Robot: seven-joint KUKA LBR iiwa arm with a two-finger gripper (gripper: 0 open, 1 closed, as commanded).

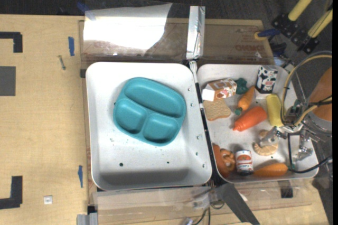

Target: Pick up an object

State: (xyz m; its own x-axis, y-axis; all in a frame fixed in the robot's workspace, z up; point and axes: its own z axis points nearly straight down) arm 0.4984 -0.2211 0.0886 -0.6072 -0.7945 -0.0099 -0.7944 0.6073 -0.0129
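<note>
My gripper (288,143) hangs low over the right side of the right bin (311,172), with the arm coming in from the right edge. Its two fingers (272,136) stand apart, open, and nothing shows between them. A round beige cookie (265,148) lies just below the left finger. Close by are an orange carrot (251,118), a yellow corn cob (273,109), a small red-labelled can (243,160) and a long orange piece (270,169).
The right bin also holds a toast slice (216,110), a white and orange box (222,88), a cow-patterned carton (266,78) and a brown pastry (224,158). A teal divided plate (149,110) lies in the left bin (100,129). Cables loop around the wrist.
</note>
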